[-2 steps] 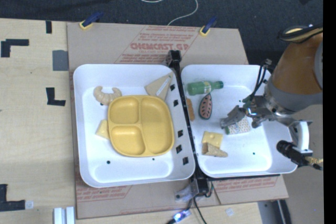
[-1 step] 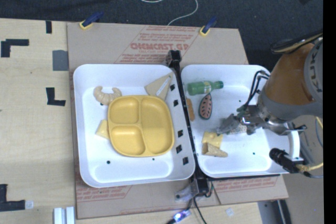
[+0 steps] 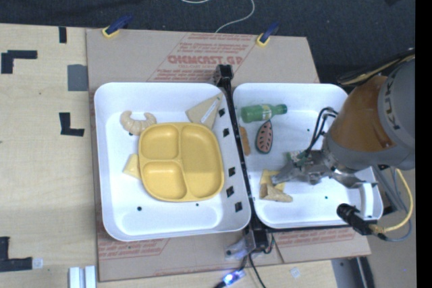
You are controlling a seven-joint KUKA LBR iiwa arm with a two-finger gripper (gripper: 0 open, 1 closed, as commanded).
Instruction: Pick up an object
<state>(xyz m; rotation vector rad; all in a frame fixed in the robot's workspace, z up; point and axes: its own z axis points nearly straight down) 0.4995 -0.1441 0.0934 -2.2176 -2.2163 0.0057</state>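
Observation:
In the right bin (image 3: 297,216) lie a green bottle (image 3: 263,112) on its side near the back, a brown oval slice (image 3: 264,137) with dark seeds just in front of it, and a tan bread-like piece (image 3: 273,189) near the front. My gripper (image 3: 286,173) reaches in from the right, low over the bin floor, with its tips right beside the tan piece's upper edge. The grey arm with its orange band (image 3: 364,118) covers the bin's right side.
The left bin (image 3: 115,145) holds a yellow divided plate (image 3: 181,161), a croissant-shaped piece (image 3: 137,121) at its back left, a pale wedge (image 3: 206,110) at the back and a yellow wedge (image 3: 131,165) at the plate's left. A black divider (image 3: 233,145) separates the bins.

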